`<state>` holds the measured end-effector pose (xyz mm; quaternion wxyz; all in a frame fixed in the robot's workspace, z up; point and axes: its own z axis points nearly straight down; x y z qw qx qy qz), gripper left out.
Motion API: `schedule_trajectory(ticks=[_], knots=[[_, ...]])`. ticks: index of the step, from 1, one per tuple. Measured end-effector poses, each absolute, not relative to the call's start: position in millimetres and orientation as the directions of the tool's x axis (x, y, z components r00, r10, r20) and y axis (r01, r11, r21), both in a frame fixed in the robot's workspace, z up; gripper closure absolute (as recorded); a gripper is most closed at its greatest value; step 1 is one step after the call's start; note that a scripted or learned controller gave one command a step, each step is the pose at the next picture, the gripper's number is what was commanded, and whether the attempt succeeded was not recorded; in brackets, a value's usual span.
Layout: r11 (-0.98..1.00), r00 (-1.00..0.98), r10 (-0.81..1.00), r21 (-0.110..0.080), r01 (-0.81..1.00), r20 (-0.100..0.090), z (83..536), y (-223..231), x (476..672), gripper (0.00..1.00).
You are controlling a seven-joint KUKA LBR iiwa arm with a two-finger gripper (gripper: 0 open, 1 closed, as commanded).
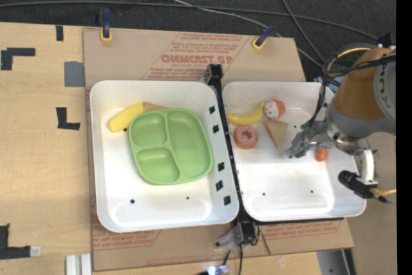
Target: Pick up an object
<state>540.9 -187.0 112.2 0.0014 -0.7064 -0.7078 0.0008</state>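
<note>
The right bin [290, 199] holds a yellow banana [246, 116], a pink donut [245, 136], a tan wedge [277, 132], a small white and red toy [275, 109] and a small orange piece [320, 153]. My gripper [298, 146] hangs low over the right part of this bin, just right of the tan wedge and left of the orange piece. I see nothing held in it. The arm's orange band [359, 96] sits above the bin's right rim.
The left bin [106, 203] carries a green divided plate [170, 145] and a yellow corn-like toy [125, 116] at its upper left. A black divider [224, 151] runs between the bins. Cables trail across the dark floor behind the bench.
</note>
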Motion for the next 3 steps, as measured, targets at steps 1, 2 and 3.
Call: schedule_trajectory(ticks=[1,2,3], knots=[[0.001,-0.001,1.0,0.004,1.0,-0.002,165.6,-194.4,549.4,1.0],[0.002,-0.002,1.0,0.005,1.0,-0.002,218.8,-194.3,550.8,1.0],[0.006,-0.006,1.0,0.0,1.0,0.001,219.5,-146.0,559.8,1.0]])
